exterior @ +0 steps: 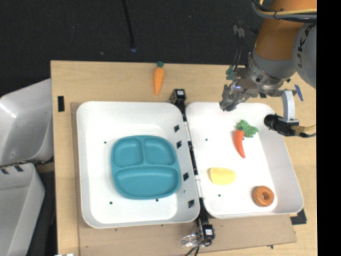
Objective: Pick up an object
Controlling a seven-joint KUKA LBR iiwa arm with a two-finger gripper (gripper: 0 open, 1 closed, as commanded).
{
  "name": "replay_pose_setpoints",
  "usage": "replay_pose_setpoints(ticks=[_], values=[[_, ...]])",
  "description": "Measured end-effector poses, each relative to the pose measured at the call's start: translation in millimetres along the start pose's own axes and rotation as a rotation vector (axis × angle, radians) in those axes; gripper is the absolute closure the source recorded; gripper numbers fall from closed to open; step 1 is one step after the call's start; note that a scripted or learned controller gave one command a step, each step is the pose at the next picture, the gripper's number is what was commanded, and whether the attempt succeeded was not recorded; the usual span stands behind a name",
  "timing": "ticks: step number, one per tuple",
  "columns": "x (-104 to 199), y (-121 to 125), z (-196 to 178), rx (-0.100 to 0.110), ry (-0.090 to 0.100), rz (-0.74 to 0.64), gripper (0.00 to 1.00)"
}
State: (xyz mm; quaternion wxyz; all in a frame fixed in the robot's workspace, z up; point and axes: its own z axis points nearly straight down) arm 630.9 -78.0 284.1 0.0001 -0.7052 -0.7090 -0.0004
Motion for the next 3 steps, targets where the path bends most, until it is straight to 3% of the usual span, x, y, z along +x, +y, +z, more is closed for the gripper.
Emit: replay_pose_setpoints(ticks=[3], values=[[133.4, -59.9, 15.5, 0.001, 0.000, -0.001, 1.00]])
